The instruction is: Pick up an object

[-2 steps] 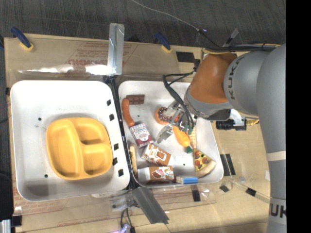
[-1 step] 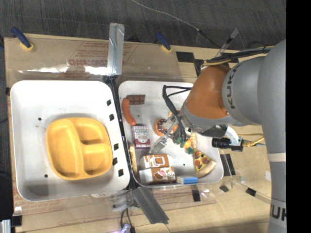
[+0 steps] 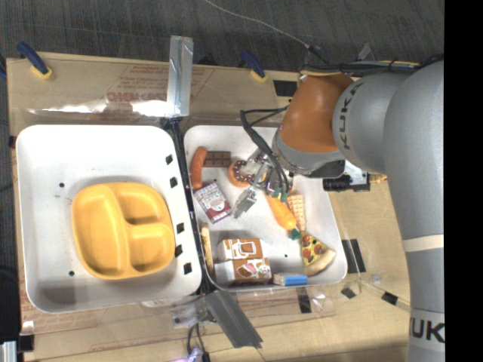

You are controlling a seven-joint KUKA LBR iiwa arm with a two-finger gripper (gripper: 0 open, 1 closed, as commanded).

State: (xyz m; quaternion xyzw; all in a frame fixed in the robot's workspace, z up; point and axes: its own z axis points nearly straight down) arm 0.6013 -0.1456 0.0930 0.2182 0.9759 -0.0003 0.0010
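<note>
My gripper hangs over the middle of the right bin, below the orange band of the arm. It sits just right of a maroon snack packet and left of an orange carrot. A chocolate donut lies partly under the wrist. I see nothing held in the gripper. Along the bin's left side are a sausage and a brown chocolate bar. A brown milk carton, a pizza slice and a blue stick lie at the near end.
The left bin holds a yellow divided tray. A waffle piece lies beside the carrot and a pale breadstick lies along the right bin's left wall. Cables run from the wrist across the bin's far end.
</note>
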